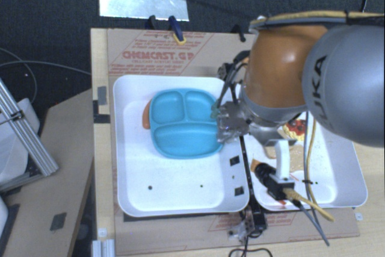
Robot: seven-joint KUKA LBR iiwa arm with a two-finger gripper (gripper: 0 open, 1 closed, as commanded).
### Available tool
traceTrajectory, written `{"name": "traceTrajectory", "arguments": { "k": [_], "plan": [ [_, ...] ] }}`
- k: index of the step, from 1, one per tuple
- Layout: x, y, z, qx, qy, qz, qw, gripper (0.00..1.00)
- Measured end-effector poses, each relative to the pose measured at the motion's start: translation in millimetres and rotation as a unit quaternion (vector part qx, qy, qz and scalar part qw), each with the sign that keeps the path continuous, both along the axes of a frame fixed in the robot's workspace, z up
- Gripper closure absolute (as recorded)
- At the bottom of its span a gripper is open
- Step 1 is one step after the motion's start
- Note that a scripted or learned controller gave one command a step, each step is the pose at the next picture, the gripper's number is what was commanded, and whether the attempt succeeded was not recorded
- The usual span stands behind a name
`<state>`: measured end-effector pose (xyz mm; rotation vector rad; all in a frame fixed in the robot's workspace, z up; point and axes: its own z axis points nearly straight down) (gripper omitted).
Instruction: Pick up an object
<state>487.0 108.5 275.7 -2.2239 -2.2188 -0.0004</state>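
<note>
A light blue divided plate (183, 123) lies in the left white bin (180, 198), toward its far right part. An orange thing (145, 115) pokes out from under the plate's left edge. My gripper (224, 122) hangs low over the plate's right rim, close to the wall between the two bins. The big grey and orange wrist hides the gripper from above, so whether it touches the plate cannot be told.
The right bin (346, 189) is mostly covered by the arm. A red and yellow patterned item (296, 128) and a small tan piece (270, 151) peek out from under it. A cardboard sheet (159, 52) lies behind the bins.
</note>
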Motion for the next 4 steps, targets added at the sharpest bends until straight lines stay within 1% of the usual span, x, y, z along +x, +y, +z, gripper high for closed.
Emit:
{"name": "traceTrajectory", "arguments": {
  "k": [1,2,3,4],
  "plan": [
    [-0.7,58.9,1.2,0.0009,-0.001,0.005,1.0000,1.00],
    [57.6,-22.7,-28.4,-0.0017,-0.001,-0.002,1.0000,1.00],
    [56.5,-63.1,43.6,-0.0004,-0.004,-0.001,1.0000,1.00],
    [55.8,-60.1,39.3,-0.0001,-0.001,0.003,1.0000,0.00]
  ]
}}
